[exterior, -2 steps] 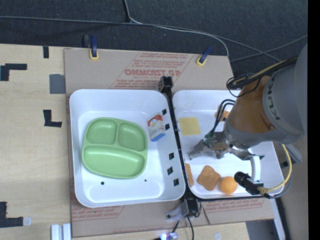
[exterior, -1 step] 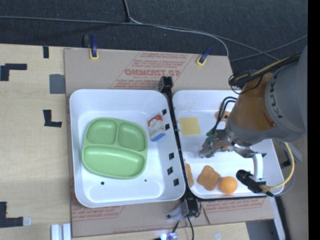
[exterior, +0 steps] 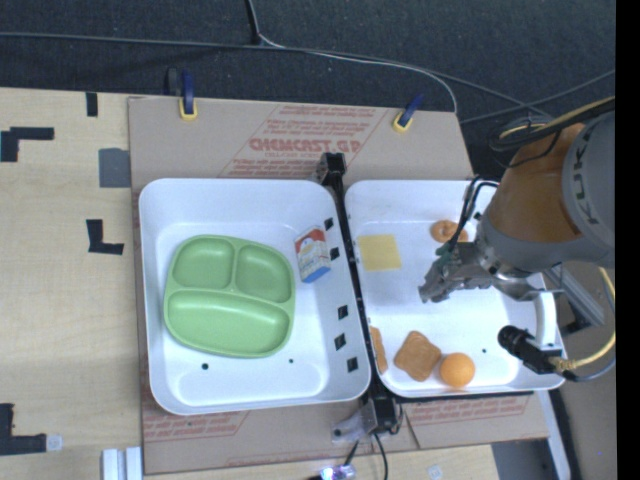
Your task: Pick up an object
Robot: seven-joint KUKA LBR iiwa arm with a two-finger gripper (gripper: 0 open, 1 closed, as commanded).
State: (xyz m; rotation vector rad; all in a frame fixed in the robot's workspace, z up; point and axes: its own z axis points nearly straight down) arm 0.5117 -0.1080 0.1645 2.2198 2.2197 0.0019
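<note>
your gripper [exterior: 436, 286] hangs low over the bare middle of the right bin [exterior: 400, 196] with nothing between its fingers, though you cannot tell how wide they stand; the likeliest picks lie around it, the yellow square [exterior: 380, 252] near its left and the brown chunk [exterior: 417, 355] and orange ball [exterior: 457, 370] near the front wall. 2 clamps [exterior: 187, 102] pin the cardboard sheet [exterior: 290, 138], probably so the bins stay put, and its red print reads roughly "chemcast gp"
</note>
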